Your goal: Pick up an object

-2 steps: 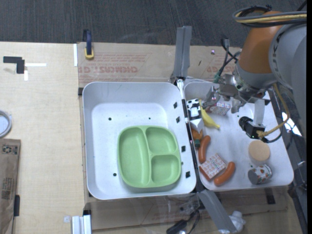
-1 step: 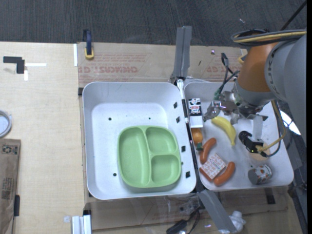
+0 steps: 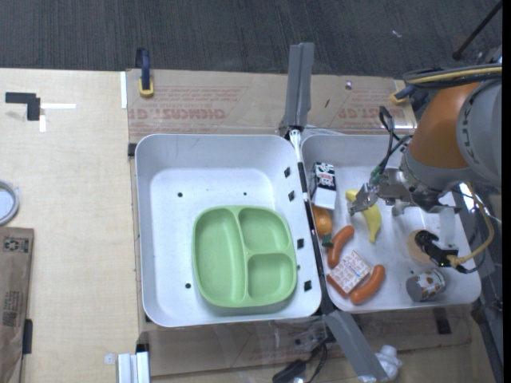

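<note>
Gripper [image 3: 366, 200]: over right bin [image 3: 399, 144], at top of banana [image 3: 372, 220]; finger state cannot tell | Target: banana, lying right of sausage [image 3: 339, 245] | Risk: curved peel may slip; sausage and orange [image 3: 322, 223] near banana could get nudged.

Right bin [image 3: 335, 144]: crowded. Box [image 3: 324, 175], orange [image 3: 322, 223], two sausages [image 3: 340, 245], packet [image 3: 349, 270] and banana [image 3: 372, 221] lie close together, narrow gaps between. Left bin [image 3: 160, 214]: green divided plate [image 3: 243, 255] at centre; open floor around it.
</note>
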`<state>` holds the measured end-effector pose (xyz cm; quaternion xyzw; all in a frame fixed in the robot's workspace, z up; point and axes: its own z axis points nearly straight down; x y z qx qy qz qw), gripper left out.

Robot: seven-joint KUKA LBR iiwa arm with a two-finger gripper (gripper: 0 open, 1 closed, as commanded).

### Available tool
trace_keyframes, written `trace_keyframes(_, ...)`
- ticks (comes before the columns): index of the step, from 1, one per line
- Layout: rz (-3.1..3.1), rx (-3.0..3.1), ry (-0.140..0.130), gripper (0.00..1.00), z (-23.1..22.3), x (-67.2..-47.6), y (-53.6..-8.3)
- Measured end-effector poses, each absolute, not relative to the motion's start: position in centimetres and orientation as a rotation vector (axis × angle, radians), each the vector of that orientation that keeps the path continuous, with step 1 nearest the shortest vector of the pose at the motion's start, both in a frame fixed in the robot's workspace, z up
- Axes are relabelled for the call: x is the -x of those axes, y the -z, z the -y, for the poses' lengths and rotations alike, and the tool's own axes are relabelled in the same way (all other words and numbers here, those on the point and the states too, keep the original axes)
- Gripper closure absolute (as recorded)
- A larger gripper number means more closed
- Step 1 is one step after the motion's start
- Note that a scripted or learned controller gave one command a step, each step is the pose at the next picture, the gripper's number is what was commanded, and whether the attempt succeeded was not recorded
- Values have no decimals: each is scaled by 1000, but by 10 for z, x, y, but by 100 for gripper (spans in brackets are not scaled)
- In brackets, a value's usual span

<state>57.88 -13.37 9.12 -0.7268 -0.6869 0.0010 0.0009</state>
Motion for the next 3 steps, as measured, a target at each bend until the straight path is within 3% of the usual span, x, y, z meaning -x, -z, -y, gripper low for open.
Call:
trace_keyframes(1,2154,2285,-4,100,135,-579,-100)
trace_keyframes(2,2344,2093,-2,100,84,-622,-191)
trace_keyframes(3,2662,1667,-2,100,78,-616,-191)
